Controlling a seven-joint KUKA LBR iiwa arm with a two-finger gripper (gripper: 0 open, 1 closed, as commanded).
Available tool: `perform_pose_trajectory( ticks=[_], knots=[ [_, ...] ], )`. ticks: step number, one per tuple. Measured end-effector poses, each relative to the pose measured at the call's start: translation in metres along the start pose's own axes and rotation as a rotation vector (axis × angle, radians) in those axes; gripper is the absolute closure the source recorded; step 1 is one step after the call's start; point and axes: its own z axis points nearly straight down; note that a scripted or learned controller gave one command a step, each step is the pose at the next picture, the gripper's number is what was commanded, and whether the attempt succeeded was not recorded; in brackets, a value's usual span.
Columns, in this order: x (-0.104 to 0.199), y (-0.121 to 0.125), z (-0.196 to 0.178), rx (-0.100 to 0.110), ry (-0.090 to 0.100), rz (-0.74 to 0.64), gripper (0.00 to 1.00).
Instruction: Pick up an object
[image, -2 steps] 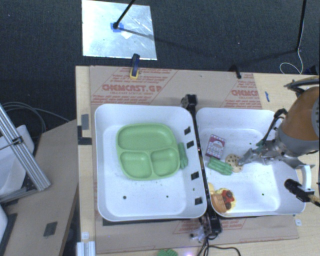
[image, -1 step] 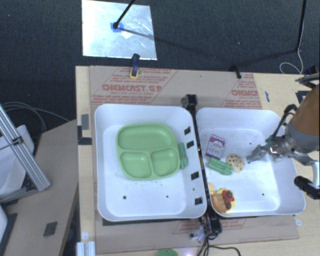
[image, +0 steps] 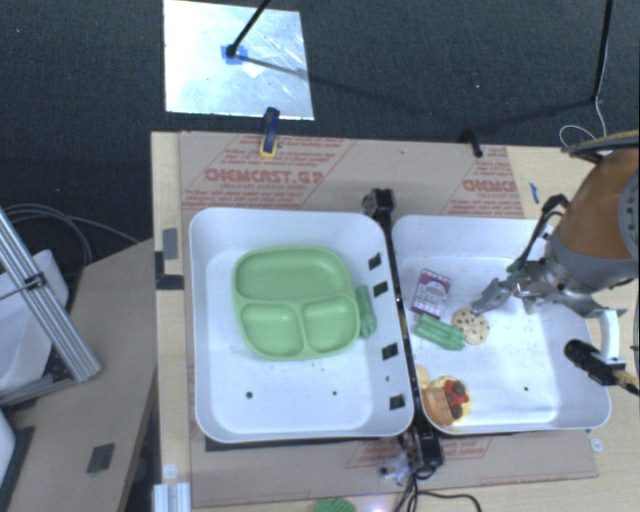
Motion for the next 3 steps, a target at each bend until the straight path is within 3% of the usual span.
perform_pose_trajectory(
  ticks=[1,2,3],
  knots=[
    [0.017,0.026,0.007,0.000,0.000,0.000,0.00],
    [0.022,-0.030,0.012,0.007,0.001,0.008,0.00],
    [0.021,0.035,0.034,-0.003,-0.002,0.002,0.00]
  ],
)
